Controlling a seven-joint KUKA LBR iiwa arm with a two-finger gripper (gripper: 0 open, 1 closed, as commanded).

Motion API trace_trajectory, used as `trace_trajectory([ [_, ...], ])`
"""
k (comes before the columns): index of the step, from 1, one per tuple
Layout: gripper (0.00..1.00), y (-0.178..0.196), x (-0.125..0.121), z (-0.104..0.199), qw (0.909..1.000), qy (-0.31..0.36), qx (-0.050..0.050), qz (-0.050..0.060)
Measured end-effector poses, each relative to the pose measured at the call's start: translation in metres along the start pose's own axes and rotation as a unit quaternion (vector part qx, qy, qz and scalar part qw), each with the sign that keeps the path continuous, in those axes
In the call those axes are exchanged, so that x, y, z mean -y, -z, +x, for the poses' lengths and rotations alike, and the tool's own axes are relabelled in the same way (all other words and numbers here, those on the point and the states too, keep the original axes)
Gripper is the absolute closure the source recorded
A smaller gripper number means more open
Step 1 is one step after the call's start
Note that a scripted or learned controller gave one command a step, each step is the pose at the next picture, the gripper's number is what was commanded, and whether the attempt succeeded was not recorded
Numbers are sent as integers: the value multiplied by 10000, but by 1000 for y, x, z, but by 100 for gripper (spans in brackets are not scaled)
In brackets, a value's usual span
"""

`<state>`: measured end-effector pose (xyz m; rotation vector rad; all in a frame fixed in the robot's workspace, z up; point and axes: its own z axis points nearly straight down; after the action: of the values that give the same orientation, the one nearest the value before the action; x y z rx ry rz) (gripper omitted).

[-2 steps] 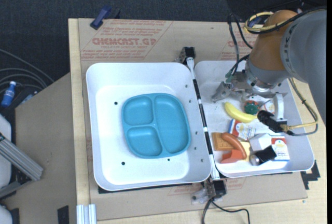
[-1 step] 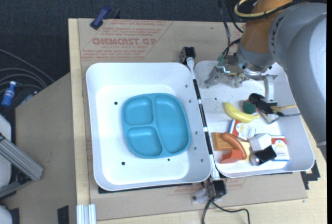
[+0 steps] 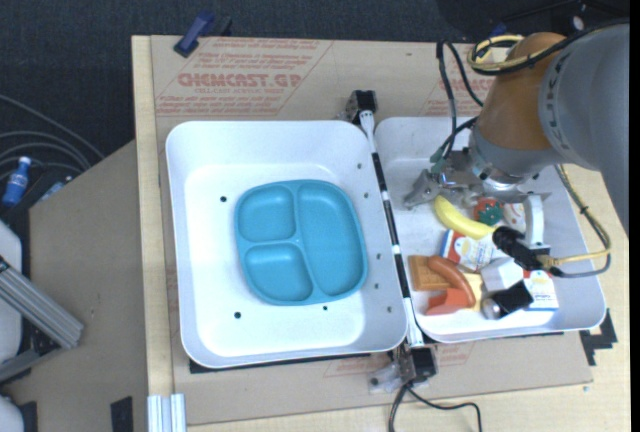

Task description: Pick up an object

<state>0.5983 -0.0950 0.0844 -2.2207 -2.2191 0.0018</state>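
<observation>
**Arm low over the right bin, grip unreadable**

While you watched from above, the arm reached in from the right and hung over the right bin, its orange band sitting just above the wrist. The gripper was down among the clutter near the middle of that bin, but you could not have told from this angle whether it was spread, closed, or pinching anything; the wrist hid too much.

Just beside the gripper lay the banana, yellow and curved, slanting down toward the right. Close against the banana's right end you saw a small red and green object, too small to identify. Below the banana sat a small white and orange carton, and below that an orange, wedge-shaped piece near the bin's front left corner. A black and white item rested near the front wall, with a small box touching it on the right.

The left bin held a blue divided plate, lying flat near its middle, well apart from the gripper.
</observation>
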Motion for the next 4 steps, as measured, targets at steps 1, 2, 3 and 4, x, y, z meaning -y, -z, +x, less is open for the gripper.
trace_trajectory([
  [1, 100, 10, -1, 0, 10000, -3, -1, -11],
  [2, 100, 101, 65, 12, 10000, 0, -2, -7],
  [3, 100, 160, 112, 58, 10000, 6, 0, -7],
  [4, 100, 179, 119, 70, 10000, 6, 3, -15],
])
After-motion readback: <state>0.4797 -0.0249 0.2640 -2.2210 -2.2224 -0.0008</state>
